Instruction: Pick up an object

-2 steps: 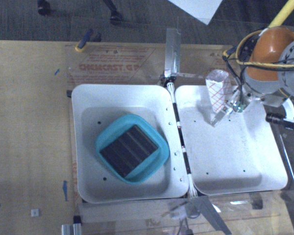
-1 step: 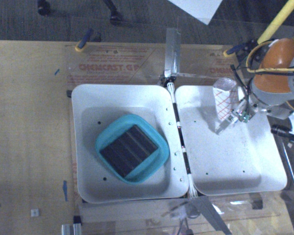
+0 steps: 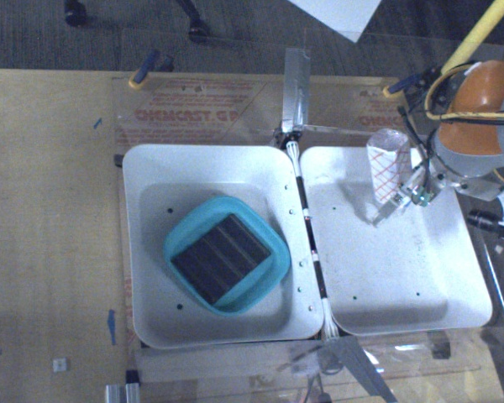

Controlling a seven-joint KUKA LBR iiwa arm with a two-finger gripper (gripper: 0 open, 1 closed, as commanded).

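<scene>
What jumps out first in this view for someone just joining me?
The teal dish with a dark ridged block inside it, sitting in the left bin. Next, the arm's orange band at the right edge, with the pincer over the right bin beside a white cup with red markings.

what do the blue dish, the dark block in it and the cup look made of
Blue dish: likely smooth plastic, judging by its even colour and rounded rim. Dark block: matte and ribbed, perhaps rubber or foam; hard to tell. Cup: apparently thin paper, white with red print.
</scene>
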